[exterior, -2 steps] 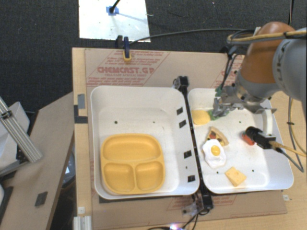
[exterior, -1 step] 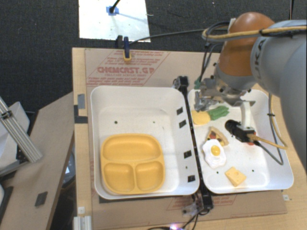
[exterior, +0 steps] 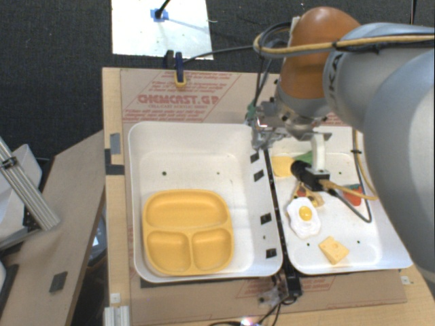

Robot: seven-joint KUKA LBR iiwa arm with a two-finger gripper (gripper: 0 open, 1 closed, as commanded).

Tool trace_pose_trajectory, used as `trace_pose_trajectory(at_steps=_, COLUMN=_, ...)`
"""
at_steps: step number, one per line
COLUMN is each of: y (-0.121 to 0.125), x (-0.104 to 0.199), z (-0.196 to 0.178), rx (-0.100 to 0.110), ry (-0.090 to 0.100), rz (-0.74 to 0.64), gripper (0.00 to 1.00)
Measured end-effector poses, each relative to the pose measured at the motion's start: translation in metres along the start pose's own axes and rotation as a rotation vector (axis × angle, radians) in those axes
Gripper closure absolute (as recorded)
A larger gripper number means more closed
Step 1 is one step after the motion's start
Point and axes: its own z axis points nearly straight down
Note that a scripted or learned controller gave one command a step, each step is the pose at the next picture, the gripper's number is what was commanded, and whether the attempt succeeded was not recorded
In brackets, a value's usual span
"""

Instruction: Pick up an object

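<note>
My gripper (exterior: 262,140) hangs over the back left corner of the right bin (exterior: 380,246), close to the wall between the two bins. Just below it lies a flat yellow piece (exterior: 279,166) with a green piece (exterior: 303,157) beside it, both partly hidden by the wrist. A toy fried egg (exterior: 304,217) rests near the middle of the right bin. A yellow cheese wedge (exterior: 334,250) lies toward the front, and a red and orange piece (exterior: 351,195) pokes out from under the arm on the right. I see nothing held in the gripper.
The left bin (exterior: 177,148) holds a yellow divided tray (exterior: 189,231) in its front half. Black clips (exterior: 264,218) line the wall between the bins. The big grey arm (exterior: 380,94) covers the right bin's back right part.
</note>
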Motion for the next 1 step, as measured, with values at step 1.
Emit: trace_pose_trajectory(at_steps=1, y=0.0140, x=0.0538, z=0.0050, rx=0.001, ry=0.000, rz=0.000, gripper=1.00)
